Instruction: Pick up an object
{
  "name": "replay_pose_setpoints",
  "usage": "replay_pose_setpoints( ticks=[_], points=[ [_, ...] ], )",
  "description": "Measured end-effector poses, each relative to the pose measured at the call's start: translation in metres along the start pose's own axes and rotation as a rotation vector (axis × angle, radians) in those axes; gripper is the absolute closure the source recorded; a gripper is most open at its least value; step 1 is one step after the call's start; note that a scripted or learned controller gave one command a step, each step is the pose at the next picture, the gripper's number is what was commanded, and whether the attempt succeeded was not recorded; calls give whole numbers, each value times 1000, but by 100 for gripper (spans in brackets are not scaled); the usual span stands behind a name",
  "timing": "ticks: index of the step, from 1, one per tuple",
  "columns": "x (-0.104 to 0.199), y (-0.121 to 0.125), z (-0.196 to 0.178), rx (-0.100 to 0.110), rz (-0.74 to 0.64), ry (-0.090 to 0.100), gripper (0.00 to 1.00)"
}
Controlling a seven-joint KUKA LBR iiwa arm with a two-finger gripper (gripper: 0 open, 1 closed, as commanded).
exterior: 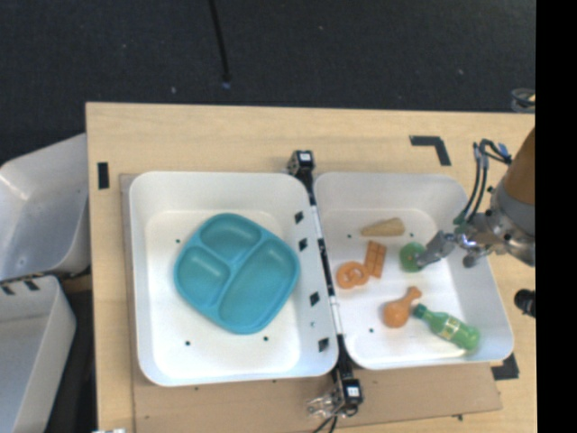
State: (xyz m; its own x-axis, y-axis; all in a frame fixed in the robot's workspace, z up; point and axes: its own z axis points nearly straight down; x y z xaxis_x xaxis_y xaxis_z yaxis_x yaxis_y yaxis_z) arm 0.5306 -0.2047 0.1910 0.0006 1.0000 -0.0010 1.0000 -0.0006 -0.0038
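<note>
Camera view: counter (pixel 180 133) carried two white bins side by side. Left bin (pixel 144 332) held a blue tray (pixel 236 272), nothing else seen in it. Right bin (pixel 487 332) held the small items: tan wedge (pixel 384 228) at about 12 o'clock of the bin, orange ring (pixel 351 275) and orange block (pixel 375 260) touching or nearly so at 9 o'clock, a drumstick (pixel 399 309) near centre toward 6, a green bottle (pixel 448 327) at 5 o'clock lying on its side, and a green ball (pixel 411 257) just right of the block.

The arm entered from 3 o'clock. Gripper (pixel 433 251) sat low over the right bin, its tip just beside or touching the ball on the ball's 3 o'clock side. Could not tell whether the fingers were spread or closed; they blurred into the grey wrist and the ball hid part of the tip. No item was seen between them.

Progress, as a judgement: nothing picked yet. All items rested on the bin floor, none lifted. Gripper looked lined up on the ball, so the approach seemed about done. Left to do: get the ball between the fingers, squeeze, lift clear of the bin. Ball is round and small, likely to roll or squirt out toward the block.
</note>
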Motion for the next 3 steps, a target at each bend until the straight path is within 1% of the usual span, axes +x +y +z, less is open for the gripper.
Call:
replay_pose_setpoints(
  ticks=[1, 2, 3],
  points=[
    [7, 1, 60, 0, 2, 0, 0],
    [5, 1, 92, -1, 3, -1, 0],
    [5, 2, 79, -8, 8, -1, 100]
  ],
)
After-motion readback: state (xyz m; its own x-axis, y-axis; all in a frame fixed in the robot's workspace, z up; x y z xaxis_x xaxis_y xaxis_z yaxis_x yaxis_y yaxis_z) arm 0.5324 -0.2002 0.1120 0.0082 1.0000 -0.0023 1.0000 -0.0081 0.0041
